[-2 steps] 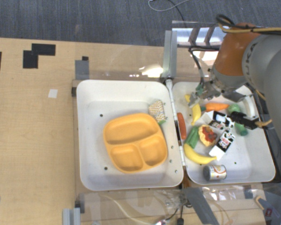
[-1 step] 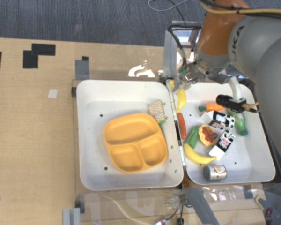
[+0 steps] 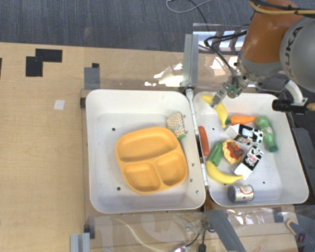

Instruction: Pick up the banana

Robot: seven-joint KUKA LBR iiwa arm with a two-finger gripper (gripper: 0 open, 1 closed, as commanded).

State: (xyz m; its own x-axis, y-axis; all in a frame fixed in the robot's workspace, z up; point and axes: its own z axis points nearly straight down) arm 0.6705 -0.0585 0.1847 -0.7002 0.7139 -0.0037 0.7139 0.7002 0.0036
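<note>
Arm over right bin, banana lying untouched at the bin's near side.

We take the red hot dog [image 3: 202, 139] by the divider as our ref. Banana [image 3: 222, 174] lies below and right of it, in the right bin [image 3: 289, 190], w/ a can [image 3: 241, 192] just beyond. Gripper [image 3: 219, 99] hangs above and right of the hot dog, well apart from the banana, near a small yellow piece [image 3: 222, 115]; we can't tell its finger state. Orange plate [image 3: 150, 159] sits left of the hot dog, in the left bin [image 3: 102, 140].
</note>
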